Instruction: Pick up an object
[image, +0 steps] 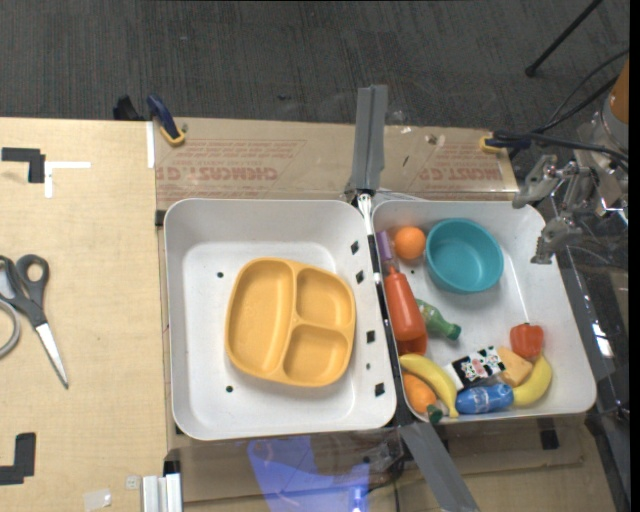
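White right bin (560, 330) holds a teal bowl (464, 256) left of the tool (556, 238), whose grip I cannot tell.

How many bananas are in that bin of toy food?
2: one banana at the right bin's front, left of the blue bottle; another banana to its right. More could hide underneath.

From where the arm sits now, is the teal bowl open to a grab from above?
Probably yes. The teal bowl sits uncovered in the right bin, nothing stacked on it, with the orange beside it. The end effector is at the bin's right edge nearby.
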